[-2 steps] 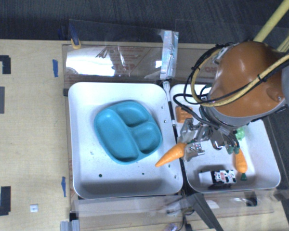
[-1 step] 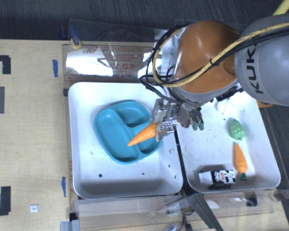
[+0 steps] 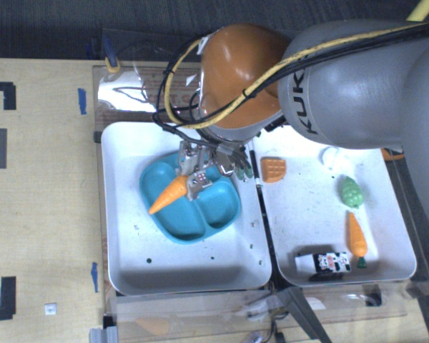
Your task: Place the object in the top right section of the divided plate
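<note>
We see the hand (image 3: 197, 179) over the blue divided plastic plate (image 3: 214, 216), its state unclear. The orange toy carrot (image 3: 169, 194) lies across the plate's ten o'clock rim; the two o'clock section awaits it.

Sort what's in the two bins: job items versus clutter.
Job: orange toy carrot between the fingers of the two-finger gripper; blue divided plate in the left white bin.
Clutter, right bin: orange waffle piece, green lumpy toy, second carrot, black-and-white carton.
</note>
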Robot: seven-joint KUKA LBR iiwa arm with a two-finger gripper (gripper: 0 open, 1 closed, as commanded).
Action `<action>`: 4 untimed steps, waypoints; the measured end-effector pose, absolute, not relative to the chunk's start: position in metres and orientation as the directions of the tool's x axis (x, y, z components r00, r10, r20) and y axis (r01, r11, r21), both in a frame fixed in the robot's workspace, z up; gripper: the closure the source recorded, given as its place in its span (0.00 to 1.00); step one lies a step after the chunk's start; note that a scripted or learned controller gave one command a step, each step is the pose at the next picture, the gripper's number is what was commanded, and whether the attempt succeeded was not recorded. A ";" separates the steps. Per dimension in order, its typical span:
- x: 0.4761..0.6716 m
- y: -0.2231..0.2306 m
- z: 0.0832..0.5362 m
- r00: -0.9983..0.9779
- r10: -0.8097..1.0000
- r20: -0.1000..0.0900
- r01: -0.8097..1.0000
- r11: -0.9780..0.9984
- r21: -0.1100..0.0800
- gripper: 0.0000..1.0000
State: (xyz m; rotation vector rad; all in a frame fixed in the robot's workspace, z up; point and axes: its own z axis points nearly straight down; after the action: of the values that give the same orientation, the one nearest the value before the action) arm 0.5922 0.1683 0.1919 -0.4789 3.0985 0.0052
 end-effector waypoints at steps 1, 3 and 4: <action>0.590 0.151 0.213 -0.766 -0.643 -0.010 -0.643 0.766 -0.002 1.00; 0.659 0.167 0.123 -0.610 -0.792 -0.013 -0.792 0.610 -0.005 1.00; 0.546 0.161 0.226 -0.465 -0.885 -0.009 -0.885 0.465 -0.006 1.00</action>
State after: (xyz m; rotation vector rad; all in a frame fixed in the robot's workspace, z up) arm 0.5462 0.1609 0.2256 -1.6191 2.6802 -0.0009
